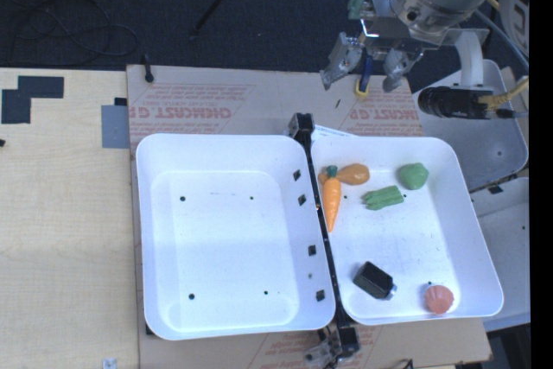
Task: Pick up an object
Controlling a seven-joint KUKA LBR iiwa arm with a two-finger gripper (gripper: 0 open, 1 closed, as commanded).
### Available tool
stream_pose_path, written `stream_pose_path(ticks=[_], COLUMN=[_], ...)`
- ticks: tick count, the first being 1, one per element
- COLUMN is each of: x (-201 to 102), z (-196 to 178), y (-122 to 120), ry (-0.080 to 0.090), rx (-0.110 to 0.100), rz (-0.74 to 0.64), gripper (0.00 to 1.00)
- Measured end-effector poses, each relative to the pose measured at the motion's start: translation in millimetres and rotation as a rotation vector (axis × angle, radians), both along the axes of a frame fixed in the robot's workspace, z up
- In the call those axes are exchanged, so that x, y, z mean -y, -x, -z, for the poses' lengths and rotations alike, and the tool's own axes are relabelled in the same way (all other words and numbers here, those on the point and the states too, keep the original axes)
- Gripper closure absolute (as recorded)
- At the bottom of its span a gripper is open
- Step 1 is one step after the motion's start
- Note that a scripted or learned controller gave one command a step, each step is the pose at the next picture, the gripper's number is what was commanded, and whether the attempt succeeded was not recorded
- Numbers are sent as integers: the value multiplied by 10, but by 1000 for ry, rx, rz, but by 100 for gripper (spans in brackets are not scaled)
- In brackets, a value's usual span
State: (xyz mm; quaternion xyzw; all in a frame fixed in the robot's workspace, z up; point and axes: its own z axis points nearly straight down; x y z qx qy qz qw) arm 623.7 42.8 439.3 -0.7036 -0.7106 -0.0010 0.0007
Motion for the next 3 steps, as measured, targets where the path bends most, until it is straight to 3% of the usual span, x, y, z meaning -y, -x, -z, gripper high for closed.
stream_pose_path(ticks=[1, 2, 3], x=[-627, -1422, -1768], z=[-193, -376, -1031], y=[183, -204, 331], ry=[1, 1, 0], rx=[-2, -3, 2], rz=[3, 3, 4], gripper=[0, 0, 0])
